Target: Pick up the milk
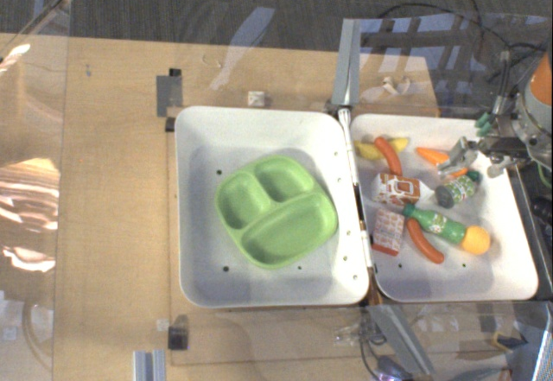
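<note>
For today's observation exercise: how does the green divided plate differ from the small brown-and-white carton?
The green divided plastic plate lies in the left white bin; the small brown-and-white carton lies in the right white bin. The plate is far larger than the carton. The plate is one plain green with rounded edges; the carton is boxy and printed. The plate lies alone; the carton sits among toy foods. Both rest flat on a bin floor.

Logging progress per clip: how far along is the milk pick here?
Nothing looks done: the milk carton lies in the right bin among other toy food. In hand: the gripper sits over that bin's upper right, beside a small can. Left: reach, grasp, lift.
</note>
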Tool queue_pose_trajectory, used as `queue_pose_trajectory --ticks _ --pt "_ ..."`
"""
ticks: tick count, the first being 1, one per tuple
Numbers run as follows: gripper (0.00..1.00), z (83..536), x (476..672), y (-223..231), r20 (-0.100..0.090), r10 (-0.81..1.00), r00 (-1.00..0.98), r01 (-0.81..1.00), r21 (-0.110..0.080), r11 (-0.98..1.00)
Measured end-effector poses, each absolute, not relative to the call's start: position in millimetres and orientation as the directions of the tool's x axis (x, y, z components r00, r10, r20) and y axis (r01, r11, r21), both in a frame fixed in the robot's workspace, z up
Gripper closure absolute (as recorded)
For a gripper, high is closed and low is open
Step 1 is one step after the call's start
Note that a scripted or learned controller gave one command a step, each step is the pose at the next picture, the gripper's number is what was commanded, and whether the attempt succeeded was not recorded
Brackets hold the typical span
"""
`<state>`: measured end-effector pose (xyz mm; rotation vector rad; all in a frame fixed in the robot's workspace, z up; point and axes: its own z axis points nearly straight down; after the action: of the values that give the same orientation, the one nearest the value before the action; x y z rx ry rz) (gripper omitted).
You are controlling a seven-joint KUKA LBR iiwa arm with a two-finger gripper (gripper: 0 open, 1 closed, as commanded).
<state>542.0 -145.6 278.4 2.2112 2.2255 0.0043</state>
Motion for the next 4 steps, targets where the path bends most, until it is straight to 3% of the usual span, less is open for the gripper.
queue_pose_trajectory --ticks 1,2,3,4 --pt "0.0 192.9 567.6 -135.0 -0.001 0.992 -0.125 0.992 0.003 0.125" --pt "0.0 123.0 596.4 -109.5 -0.012 0.982 -0.187 0.981 0.042 0.187" --pt "0.0 114.8 619.2 -107.6 -0.006 0.999 -0.049 0.997 0.055 0.049" --pt "0.0 113.9 634.4 -100.2 -0.002 0.998 0.066 0.997 0.049 -0.066"
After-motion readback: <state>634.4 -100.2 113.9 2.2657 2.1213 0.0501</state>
